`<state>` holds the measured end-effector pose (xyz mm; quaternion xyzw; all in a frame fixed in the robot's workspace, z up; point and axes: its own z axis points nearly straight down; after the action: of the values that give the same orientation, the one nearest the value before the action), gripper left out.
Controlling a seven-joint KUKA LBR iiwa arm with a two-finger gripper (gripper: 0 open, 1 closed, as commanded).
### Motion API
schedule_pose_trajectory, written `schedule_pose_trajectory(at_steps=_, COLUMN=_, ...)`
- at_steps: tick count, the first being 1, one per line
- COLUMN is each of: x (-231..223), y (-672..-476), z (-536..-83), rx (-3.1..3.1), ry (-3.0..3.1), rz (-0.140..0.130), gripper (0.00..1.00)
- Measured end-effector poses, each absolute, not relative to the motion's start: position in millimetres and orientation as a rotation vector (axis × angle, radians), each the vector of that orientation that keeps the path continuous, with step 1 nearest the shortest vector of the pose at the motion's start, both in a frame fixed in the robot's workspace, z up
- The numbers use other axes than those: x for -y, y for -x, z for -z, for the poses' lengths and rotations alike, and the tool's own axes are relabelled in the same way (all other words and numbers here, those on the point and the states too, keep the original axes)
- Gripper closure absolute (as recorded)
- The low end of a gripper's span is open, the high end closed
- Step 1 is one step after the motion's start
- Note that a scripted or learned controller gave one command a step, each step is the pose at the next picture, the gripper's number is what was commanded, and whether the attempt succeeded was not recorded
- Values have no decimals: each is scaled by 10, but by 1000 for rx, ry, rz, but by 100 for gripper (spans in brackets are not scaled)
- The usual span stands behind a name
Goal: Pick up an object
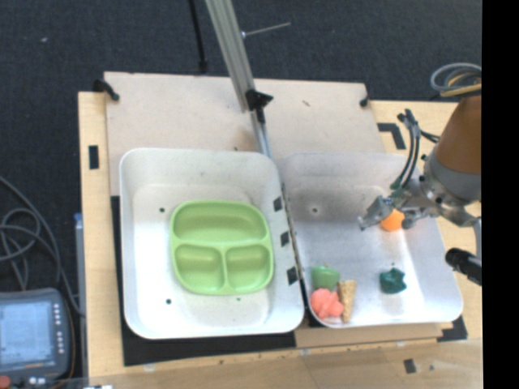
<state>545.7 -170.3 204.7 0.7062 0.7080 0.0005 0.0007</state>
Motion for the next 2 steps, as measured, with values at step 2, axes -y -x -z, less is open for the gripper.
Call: schedule_pose_trajectory(at_steps=2, x=1701, y=-5452, z=-1627, rx=-2222, ry=-2223, rz=4, gripper=0)
